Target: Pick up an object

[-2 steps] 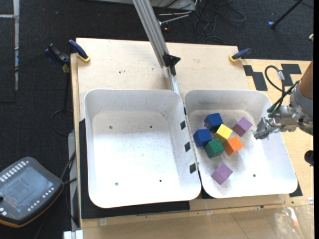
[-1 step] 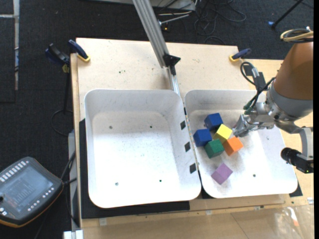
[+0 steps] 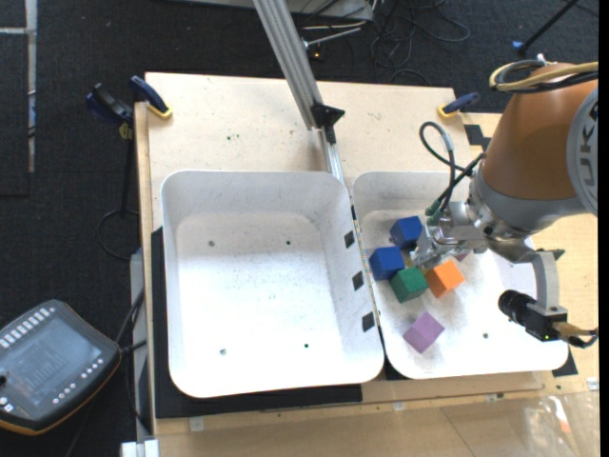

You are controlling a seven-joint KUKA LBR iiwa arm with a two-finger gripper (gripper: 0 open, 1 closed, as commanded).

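- Blocks sit clustered in the right-hand shallow white bin (image 3: 533, 355): two small blue cubes (image 3: 406, 230) (image 3: 386, 262), a green cube (image 3: 410, 284), an orange cube (image 3: 444, 277) and, a little apart toward the front, a purple cube (image 3: 424, 331).
- End effector (image 3: 430, 248) hangs low over the cluster, just beside the orange and green cubes; you cannot tell how it is set, and nothing shows in its grip.
- You can expect the cubes to be light, rigid and flat-faced; take one across two opposite faces.
- Purple cube has the most open room around it; the clustered ones touch or nearly touch, so neighbours may get nudged.
- Mind the bin wall at the divide beside the left white bin (image 3: 190, 255).
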